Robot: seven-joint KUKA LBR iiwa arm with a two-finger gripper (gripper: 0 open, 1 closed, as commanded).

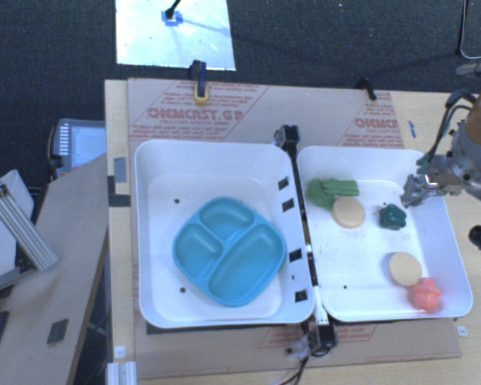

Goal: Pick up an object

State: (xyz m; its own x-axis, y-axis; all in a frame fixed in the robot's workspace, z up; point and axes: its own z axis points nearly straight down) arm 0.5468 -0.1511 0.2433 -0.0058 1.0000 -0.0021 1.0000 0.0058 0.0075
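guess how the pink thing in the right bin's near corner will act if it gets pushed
The pink thing looks lumpy and rounded, so it would probably wobble rather than roll far. It sits against the right bin corner wall, likely pinning it when pushed. It touches the tan disc, which may shift too.

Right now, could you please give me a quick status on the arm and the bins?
Gripper at right bin's far edge, nothing seen held. Nearest: dark green piece. Blue tray in left bin. Path clear.
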